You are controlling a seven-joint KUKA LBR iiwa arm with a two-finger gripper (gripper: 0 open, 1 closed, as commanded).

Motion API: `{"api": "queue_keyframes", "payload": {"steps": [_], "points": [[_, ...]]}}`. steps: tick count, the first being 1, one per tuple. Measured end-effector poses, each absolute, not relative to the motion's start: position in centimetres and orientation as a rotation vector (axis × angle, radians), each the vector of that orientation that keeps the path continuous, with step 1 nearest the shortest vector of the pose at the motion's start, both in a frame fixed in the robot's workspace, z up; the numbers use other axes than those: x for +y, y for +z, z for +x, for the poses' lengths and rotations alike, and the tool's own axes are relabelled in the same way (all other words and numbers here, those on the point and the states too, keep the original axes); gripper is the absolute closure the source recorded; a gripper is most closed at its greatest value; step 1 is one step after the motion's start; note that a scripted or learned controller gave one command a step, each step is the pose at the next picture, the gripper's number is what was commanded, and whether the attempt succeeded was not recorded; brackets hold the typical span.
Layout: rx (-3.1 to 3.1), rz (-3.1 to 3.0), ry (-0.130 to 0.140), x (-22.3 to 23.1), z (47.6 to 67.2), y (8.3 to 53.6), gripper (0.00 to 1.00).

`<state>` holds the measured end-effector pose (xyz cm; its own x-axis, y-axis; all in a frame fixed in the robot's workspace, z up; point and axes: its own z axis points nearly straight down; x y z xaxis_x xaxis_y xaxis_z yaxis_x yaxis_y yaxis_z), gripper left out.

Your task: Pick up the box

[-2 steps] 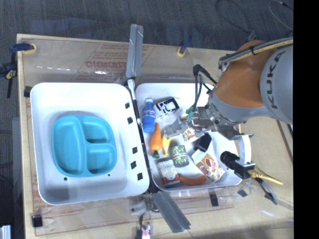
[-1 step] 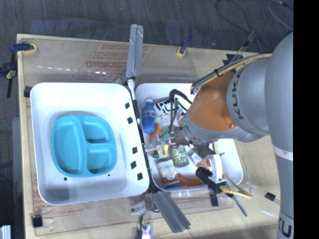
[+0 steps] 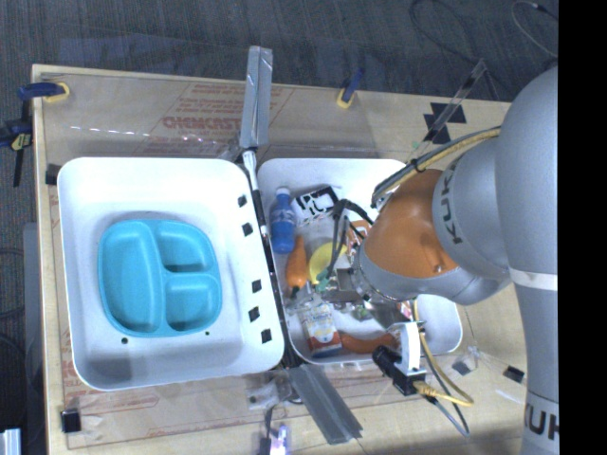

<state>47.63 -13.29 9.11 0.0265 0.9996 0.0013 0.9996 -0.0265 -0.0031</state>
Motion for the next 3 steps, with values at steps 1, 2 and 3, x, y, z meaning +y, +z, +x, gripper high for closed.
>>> {"api": "queue_keyframes", "payload": {"steps": [1,2,3], "points": [[-2.19,-2.258,0.005,-12.3,50.8,9.3,0.0],[-2.136,-2.299,0.001,-19.2,47.7,9.1,0.0],[-2.018,-2.404,0.003,-17.5,47.7,15.3,0.0]]}}
